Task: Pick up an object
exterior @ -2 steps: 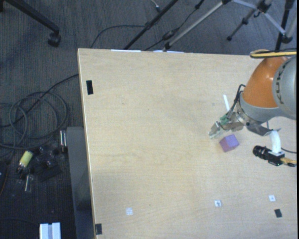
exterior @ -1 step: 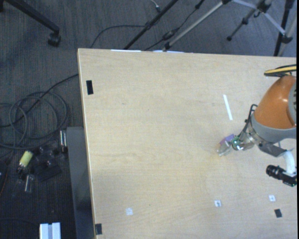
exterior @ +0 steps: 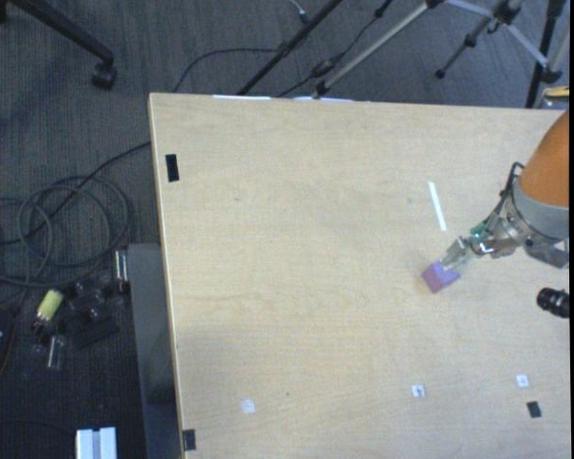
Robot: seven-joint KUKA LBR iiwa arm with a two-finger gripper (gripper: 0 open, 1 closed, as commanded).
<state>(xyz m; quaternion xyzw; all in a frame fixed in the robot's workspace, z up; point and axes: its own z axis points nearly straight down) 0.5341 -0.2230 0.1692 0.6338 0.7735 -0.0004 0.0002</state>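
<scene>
Pale wooden bench, one purple block, one white strip, hand state unclear.

Bench top: pale tan wood with a faint grain. Block: light purple. Gripper: metallic grey, with a small green spot behind the fingers. Arm: grey, with an orange band above the wrist. Stick on the bench: white. Small markers on the bench: black; others white. Floor: dark grey carpet crossed by black cables. Plug on the floor: yellow.
</scene>
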